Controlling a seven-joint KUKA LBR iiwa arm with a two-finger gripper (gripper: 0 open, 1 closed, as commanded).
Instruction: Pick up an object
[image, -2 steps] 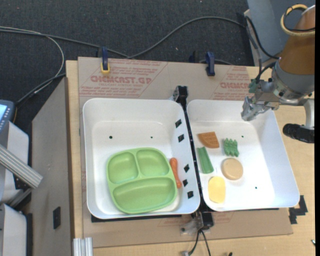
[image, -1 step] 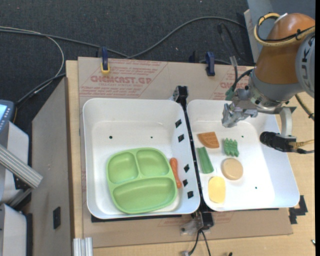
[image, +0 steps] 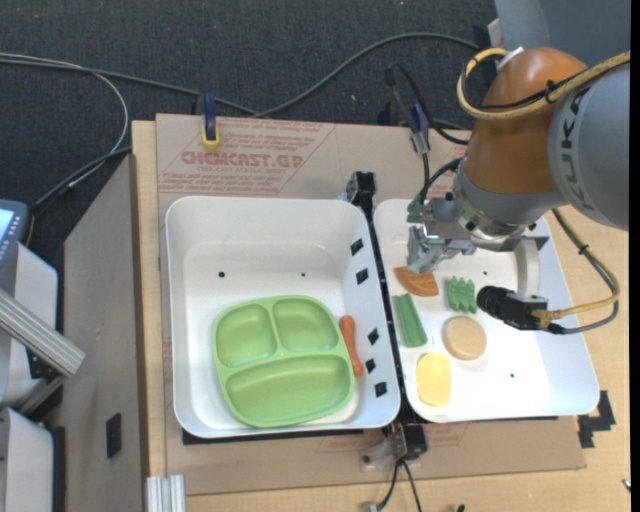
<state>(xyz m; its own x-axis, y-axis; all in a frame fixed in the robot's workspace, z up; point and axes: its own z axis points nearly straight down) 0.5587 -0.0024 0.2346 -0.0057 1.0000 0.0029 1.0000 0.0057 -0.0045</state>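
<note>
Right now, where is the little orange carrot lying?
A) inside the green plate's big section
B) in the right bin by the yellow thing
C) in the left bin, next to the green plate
C: the orange carrot lies on the left bin floor, along the green plate's right edge.

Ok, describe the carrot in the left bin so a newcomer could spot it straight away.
Start at the left bin and find the green tray lying in its near half. Beside the tray's right edge, toward the divider between the bins, lies the carrot: a small orange stick, the only orange thing in that bin.
</note>
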